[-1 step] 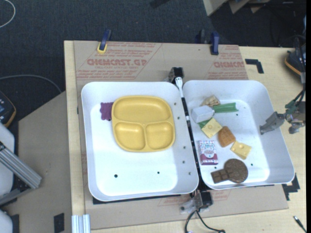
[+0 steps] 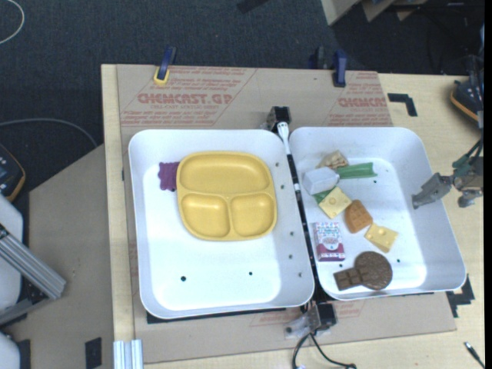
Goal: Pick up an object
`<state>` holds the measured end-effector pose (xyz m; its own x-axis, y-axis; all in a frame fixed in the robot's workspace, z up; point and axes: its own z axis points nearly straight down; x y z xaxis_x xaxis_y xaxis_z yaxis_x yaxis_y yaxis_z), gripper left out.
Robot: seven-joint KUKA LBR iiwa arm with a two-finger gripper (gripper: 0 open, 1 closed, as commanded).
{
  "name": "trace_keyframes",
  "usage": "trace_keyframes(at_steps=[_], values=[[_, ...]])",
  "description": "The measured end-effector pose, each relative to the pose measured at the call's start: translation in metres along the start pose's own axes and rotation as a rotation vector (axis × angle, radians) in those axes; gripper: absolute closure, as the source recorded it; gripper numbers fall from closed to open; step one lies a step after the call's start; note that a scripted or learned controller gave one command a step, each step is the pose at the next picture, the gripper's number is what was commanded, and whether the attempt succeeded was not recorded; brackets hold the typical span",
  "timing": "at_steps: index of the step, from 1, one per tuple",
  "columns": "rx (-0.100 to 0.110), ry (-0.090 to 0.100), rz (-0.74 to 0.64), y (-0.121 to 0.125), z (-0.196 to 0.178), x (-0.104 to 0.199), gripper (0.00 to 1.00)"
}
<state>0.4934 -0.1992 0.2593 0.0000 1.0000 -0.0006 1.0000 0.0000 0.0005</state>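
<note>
The right bin holds several small toy foods: a green stick, a grey-white lump, a tan piece, two yellow cheese wedges, a brown bread piece, a red-and-white packet and a brown round cookie with a chocolate piece beside it. My gripper hangs over the right bin's right rim, to the right of all the foods. Its fingers are spread open with nothing between them.
In the left bin a yellow divided plate lies with a purple item at its left edge. The bins rest on a cardboard sheet with clamps at the far edge. Cables run at the front.
</note>
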Motion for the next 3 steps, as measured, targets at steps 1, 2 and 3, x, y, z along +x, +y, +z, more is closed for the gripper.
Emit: trace_keyframes(at_steps=[1,2,3], values=[[0.006,0.003,0.0,-0.002,0.043,0.003,0.0],[0.008,0.004,0.0,0.003,0.105,0.005,0.0],[0.008,0.005,0.0,0.008,0.165,0.01,0.0]])
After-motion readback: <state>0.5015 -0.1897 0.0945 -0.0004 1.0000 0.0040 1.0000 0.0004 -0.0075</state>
